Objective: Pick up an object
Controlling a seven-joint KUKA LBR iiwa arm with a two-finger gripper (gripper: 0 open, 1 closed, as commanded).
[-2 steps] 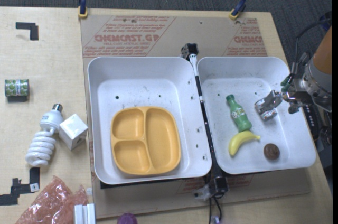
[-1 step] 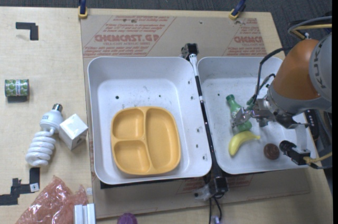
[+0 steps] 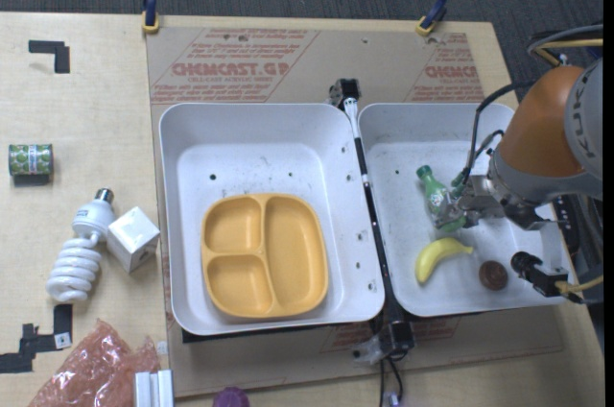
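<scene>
The right bin (image 3: pixel 403 136) holds a small green bottle (image 3: pixel 429 186) lying on its side, a yellow banana (image 3: pixel 436 256) and a brown round object (image 3: pixel 493 275). My gripper (image 3: pixel 457 211) is low in this bin, right at the bottle's lower end and just above the banana. The grey arm with its orange band (image 3: pixel 542 131) comes in from the right and hides the bin's right side. I cannot make out whether the bottle is actually gripped.
A yellow divided plate (image 3: pixel 264 253) lies in the left bin (image 3: pixel 192 203). On the bench to the left are a spiral light bulb (image 3: pixel 79 251), a white cube (image 3: pixel 133 237), a green can (image 3: pixel 31 160) and a pink bag (image 3: pixel 91 367).
</scene>
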